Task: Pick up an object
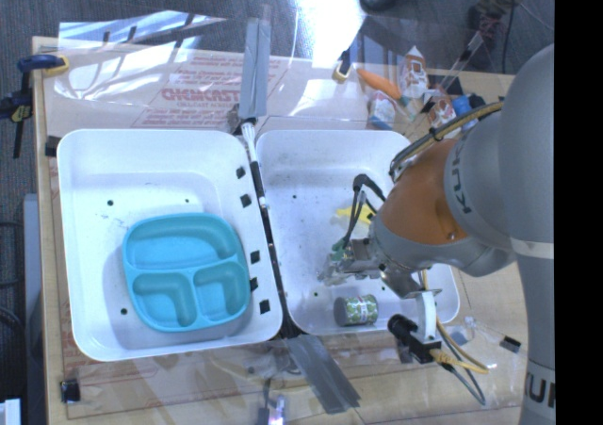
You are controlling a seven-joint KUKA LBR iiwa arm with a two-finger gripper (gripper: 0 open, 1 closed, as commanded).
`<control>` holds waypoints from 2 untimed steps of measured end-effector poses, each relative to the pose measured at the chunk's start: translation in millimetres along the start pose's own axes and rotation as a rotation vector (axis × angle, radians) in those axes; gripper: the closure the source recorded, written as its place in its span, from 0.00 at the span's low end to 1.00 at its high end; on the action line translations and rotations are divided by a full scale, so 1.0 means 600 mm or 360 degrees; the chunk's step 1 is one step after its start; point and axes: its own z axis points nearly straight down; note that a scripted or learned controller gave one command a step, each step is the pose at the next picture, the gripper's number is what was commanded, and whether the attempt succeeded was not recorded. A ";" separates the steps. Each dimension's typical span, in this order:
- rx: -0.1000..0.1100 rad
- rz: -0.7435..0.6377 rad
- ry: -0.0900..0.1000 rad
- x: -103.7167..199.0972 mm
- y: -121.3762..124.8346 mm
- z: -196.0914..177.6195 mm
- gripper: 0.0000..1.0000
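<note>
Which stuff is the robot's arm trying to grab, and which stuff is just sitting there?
For the job:
- gripper, down in the right bin
- small can
- yellow thing, partly hidden

Just lying about:
- blue tray in the left bin
- clutter behind the bins

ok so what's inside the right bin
In the right bin a small green can lies on its side near the front, and a yellow item shows beside the arm. The arm covers the bin's right part, so anything there is hidden.
</note>
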 end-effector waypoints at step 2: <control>-0.0006 0.0253 0.0001 0.037 0.022 0.011 1.00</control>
